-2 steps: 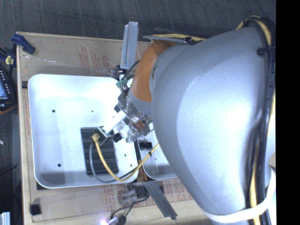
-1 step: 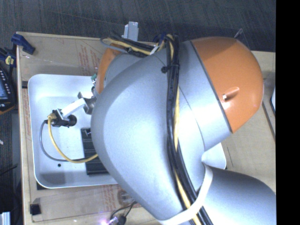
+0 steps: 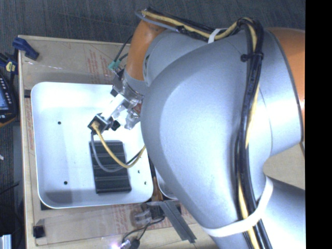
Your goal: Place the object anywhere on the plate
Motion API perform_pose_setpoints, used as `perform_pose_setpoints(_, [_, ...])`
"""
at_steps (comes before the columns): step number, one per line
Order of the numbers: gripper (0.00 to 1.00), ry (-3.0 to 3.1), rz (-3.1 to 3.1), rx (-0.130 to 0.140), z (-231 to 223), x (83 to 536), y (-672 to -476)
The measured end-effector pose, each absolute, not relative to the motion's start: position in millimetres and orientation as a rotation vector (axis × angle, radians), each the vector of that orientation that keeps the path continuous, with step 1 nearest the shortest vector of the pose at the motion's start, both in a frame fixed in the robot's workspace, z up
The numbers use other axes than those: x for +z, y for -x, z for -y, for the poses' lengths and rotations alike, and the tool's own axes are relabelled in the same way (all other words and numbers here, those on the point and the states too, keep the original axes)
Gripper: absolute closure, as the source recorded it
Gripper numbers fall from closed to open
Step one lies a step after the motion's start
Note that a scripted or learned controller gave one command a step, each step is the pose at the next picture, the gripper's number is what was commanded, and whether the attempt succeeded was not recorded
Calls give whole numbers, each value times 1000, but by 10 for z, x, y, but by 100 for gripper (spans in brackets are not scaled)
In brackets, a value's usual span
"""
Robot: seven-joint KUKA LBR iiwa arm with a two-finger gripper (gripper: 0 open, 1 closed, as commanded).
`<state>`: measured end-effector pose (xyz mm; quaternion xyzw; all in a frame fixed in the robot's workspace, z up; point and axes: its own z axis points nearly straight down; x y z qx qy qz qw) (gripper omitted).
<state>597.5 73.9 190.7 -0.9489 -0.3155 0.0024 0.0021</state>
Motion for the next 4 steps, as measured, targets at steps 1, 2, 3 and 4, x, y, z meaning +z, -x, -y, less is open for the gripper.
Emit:
perform_pose_setpoints(1, [100, 3065, 671, 14, -1035, 1032, -6231])
perform_pose_setpoints(2, [100, 2792, 1431, 8, -1058, 1187, -6398])
perform_pose_setpoints(3, [100, 2945, 1080, 13, -1118, 902, -6086])
perform_pose_setpoints(4, [100, 3047, 750, 4, -328, 1913, -6353])
